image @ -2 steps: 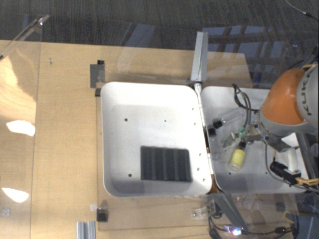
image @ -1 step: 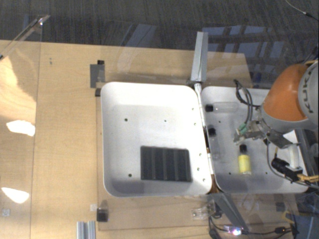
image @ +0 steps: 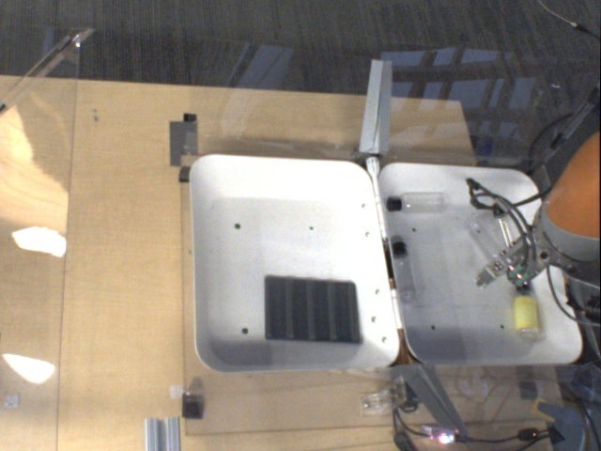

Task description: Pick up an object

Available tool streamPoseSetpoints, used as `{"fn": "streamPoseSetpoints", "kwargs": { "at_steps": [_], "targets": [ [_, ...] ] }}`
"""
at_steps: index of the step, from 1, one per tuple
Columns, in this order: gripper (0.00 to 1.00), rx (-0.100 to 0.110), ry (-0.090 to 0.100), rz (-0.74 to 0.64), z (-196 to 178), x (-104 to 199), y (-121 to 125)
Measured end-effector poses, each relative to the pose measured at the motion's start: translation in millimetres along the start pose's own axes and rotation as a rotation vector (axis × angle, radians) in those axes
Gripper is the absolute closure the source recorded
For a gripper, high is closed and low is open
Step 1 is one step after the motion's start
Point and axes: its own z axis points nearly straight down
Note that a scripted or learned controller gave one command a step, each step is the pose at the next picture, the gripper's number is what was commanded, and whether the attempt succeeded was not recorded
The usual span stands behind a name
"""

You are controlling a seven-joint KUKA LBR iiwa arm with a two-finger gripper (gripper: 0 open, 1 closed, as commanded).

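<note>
Pincer (image: 498, 269), its opening impossible to tell, hangs over the right bin (image: 451, 341) just left of a yellow object (image: 525, 315) near the arm (image: 571, 209).

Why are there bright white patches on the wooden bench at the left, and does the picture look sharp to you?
In the camera view, the white patches look like glare on the bench; faint reflections streak the top; the gripper over the right bin is small and soft, while the dark ridged block reads clearly.
</note>
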Motion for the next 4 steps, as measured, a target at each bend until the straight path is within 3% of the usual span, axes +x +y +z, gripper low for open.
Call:
{"fn": "streamPoseSetpoints", "kwargs": {
  "at_steps": [1, 2, 3, 4],
  "targets": [
    [1.0, -0.001, -0.002, -0.407, -130, 15, -9],
    [1.0, 0.0, -0.005, -0.805, -229, -10, -35],
    [1.0, -0.001, 0.002, -1.196, -138, -17, -24],
    [1.0, -0.002, 0.0, -1.486, -121, -29, -7]
  ]
}}
